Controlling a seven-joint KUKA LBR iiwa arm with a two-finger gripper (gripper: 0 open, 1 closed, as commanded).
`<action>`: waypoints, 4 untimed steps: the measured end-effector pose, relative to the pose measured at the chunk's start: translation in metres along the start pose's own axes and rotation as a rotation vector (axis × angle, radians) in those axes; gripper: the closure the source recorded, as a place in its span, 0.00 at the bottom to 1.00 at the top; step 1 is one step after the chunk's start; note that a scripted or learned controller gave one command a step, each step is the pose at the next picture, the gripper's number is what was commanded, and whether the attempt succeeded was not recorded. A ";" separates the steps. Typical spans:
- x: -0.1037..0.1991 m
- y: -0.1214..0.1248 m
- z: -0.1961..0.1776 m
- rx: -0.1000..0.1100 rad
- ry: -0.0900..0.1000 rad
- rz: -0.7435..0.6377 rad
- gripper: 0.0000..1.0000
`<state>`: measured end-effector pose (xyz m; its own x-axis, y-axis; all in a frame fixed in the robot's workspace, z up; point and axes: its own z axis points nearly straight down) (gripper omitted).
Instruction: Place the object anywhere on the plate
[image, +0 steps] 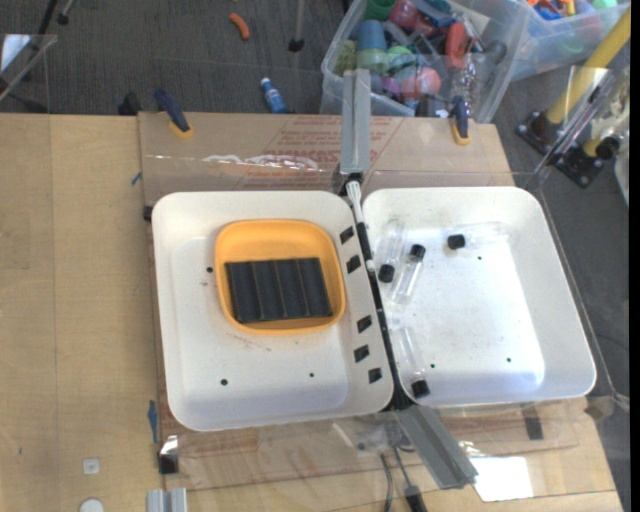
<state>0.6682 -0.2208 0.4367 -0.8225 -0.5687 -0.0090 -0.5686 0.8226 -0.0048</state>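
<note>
On the orange plate (279, 236) in the left bin (190, 330) lies the black ridged object (278, 290); placing looks done, jaws' state untellable.

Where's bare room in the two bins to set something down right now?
Right bin: its centre and right half are bare, bordered by its right wall; clear plastic pieces crowd the strip by the divider. Left bin: the orange plate, mostly covered by a black ribbed object, fills the middle; bare floor runs along the front wall.
</note>
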 end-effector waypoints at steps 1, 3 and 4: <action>0.000 0.000 0.000 0.000 0.000 -0.064 1.00; 0.000 0.000 0.000 -0.001 -0.001 -0.429 1.00; 0.000 0.000 0.000 -0.002 -0.001 -0.746 1.00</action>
<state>0.6680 -0.2212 0.4363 -0.2178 -0.9760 -0.0049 -0.9759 0.2179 -0.0086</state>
